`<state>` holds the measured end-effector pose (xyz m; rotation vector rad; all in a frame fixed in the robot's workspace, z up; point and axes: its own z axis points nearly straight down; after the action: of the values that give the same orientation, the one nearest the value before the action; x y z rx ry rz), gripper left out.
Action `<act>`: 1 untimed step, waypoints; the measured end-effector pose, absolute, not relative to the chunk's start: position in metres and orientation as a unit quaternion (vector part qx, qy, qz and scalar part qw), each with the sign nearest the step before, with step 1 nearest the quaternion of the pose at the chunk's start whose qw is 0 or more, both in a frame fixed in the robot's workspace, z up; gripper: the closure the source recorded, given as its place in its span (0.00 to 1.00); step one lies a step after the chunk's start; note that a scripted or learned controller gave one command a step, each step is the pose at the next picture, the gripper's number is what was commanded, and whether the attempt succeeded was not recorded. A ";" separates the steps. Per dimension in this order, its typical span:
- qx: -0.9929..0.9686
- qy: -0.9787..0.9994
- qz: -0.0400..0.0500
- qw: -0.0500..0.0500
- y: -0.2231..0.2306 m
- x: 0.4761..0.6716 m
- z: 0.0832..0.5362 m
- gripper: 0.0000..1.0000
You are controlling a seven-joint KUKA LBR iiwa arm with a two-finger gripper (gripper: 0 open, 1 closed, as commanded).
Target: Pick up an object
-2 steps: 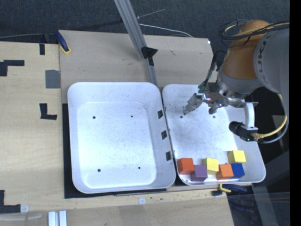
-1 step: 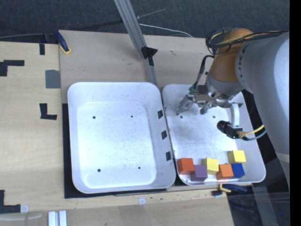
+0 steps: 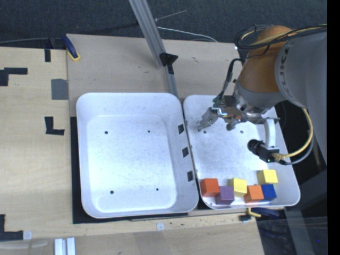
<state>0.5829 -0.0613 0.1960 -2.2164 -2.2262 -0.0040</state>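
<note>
Camera view: blocks (image 3: 239, 189) cluster at the right bin's (image 3: 223, 153) six-o'clock rim. Toward twelve o'clock the gripper (image 3: 219, 118) hangs empty, its spread unclear. Descending there risks closing on bare floor.

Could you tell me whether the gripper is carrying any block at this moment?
No. The gripper hangs above bare floor of the right bin with nothing between its fingers; the blocks lie along the bin's near edge.
</note>
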 end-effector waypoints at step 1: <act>-0.704 -0.710 0.000 0.002 0.028 0.582 0.192 0.00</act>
<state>0.5819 0.0277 0.1915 -2.2081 -2.2292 -0.0010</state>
